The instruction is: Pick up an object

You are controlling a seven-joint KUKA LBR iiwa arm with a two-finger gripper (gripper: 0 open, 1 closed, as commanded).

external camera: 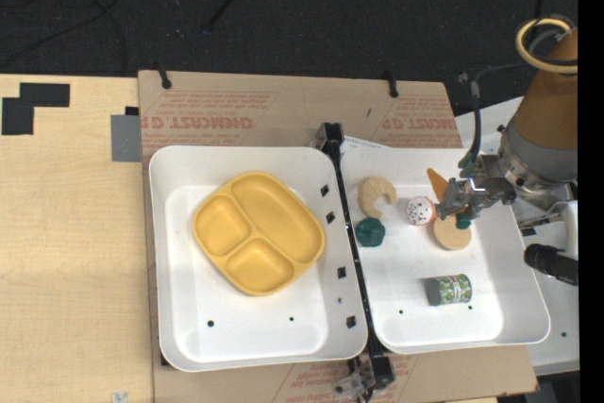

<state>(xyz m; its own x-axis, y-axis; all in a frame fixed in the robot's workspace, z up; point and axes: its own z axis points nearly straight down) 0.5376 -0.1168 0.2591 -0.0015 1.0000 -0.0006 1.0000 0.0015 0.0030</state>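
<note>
Green can point(450, 289) lies near the front of the right bin point(528, 321). Further back, the tan disc point(453, 234) sits right under the gripper point(462, 207), w/ a spotted ball point(418, 210) just beside. Can't tell if the claw's open or shut. It might bump the ball & miss.

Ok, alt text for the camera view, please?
The arm's gripper hangs over the right bin, above a tan disc, near a spotted ball and small can. The left bin holds a yellow divided plate.
</note>
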